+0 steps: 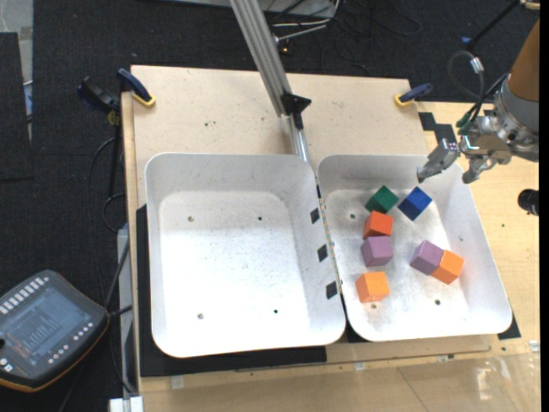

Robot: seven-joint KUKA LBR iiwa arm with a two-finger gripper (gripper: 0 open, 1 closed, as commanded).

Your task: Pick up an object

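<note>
**Ana:** Camera view first: where does the pincer (452, 166) sit, taking the right bin (489, 294) as our mark?

**Ben:** It hangs over that bin's far right corner, at the end of the grey arm (519, 101) reaching in from the right. Its two fingers (431, 165) are spread apart, tips pointing down and to the left, with nothing between them.

**Ana:** And the blocks?

**Ben:** All seven lie inside the right bin. The blue cube (415, 203) is nearest the pincer, in the bin's far half, tilted on a corner. The green cube (383, 200) sits just beside it on the left. Toward the near side from the green one comes an orange cube (378, 225), and touching that, a purple cube (377, 251). Nearer still along the bin's left part rests another orange cube (372, 287), a little apart from the purple one.

**Ana:** That's five.

**Ben:** The last two sit right of the bin's middle: a second purple cube (426, 257) and a third orange cube (447, 267), pressed together side by side.

**Ana:** Anything else around the bin?

**Ben:** The left bin (163, 230) lies against its left edge, both on the pale surface (214, 110). A metal pole (262, 45) slants down to where the bins meet at the far side. A handheld control pendant (43, 329) rests well left of both bins.
</note>
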